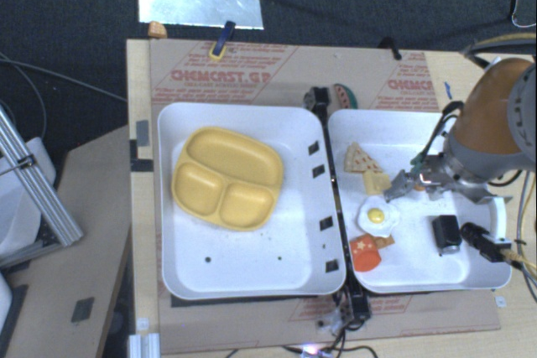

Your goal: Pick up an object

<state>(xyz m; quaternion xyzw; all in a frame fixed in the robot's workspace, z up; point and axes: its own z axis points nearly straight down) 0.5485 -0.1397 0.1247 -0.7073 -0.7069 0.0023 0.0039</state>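
By the right bin's (417, 268) front rim lies a glossy red-orange toy piece (367, 252), a round fried egg (377, 217) just behind, bare white floor to their right. The gripper (394, 192) hangs beside the egg and a yellow block (377, 181) — its width cannot be told — a tan wedge (361, 157) beyond; the left bin (243, 264) holds a smooth yellow divided plate (226, 178).

Bright, even overhead light; soft shadows, slight grain.
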